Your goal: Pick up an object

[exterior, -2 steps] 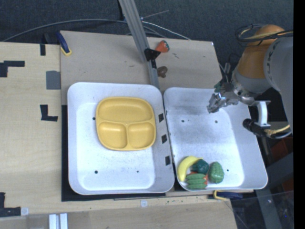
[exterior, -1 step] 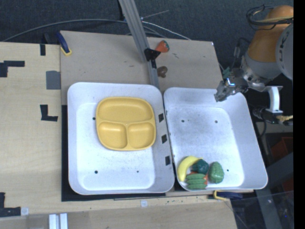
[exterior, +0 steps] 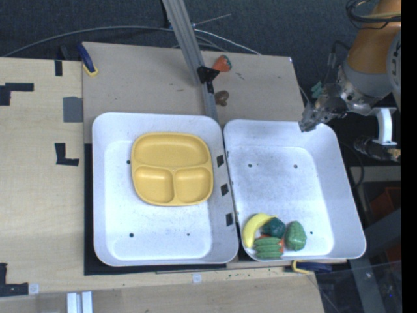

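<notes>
Glossy plastic toy fruit [exterior: 273, 235] clustered in smooth white bin [exterior: 326, 194] corner; claw [exterior: 311, 120] at rim, grip state unclear.

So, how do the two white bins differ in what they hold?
The left bin holds one yellow divided plate, lying flat in its upper half; the right bin holds a small heap of toy food in its lower left corner. The plate is one large thing; the heap is several small things: a banana and green pieces. Both bins are white, shallow and similar in size.
</notes>
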`<state>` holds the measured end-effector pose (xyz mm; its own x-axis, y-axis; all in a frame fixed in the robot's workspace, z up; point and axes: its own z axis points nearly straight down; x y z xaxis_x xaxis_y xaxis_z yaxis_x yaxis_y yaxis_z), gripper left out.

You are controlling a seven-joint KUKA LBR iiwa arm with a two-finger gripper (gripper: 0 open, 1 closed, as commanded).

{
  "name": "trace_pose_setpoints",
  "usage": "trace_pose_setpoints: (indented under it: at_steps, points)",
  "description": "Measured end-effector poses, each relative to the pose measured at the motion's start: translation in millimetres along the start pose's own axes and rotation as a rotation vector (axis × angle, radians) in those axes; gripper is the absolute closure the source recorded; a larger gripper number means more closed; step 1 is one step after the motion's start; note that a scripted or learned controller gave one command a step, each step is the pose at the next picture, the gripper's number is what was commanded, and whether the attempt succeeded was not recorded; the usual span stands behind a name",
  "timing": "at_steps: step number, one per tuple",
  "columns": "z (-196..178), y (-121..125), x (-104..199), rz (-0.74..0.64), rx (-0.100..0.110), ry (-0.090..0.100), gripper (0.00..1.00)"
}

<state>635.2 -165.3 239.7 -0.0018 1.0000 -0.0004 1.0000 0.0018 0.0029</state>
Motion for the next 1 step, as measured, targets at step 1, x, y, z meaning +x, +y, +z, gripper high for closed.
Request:
trace_pose_setpoints:
  at_steps: [1]
  points:
    - [-5.3, -12.1, 52.5, -0.004, 0.004, 0.002, 1.0]
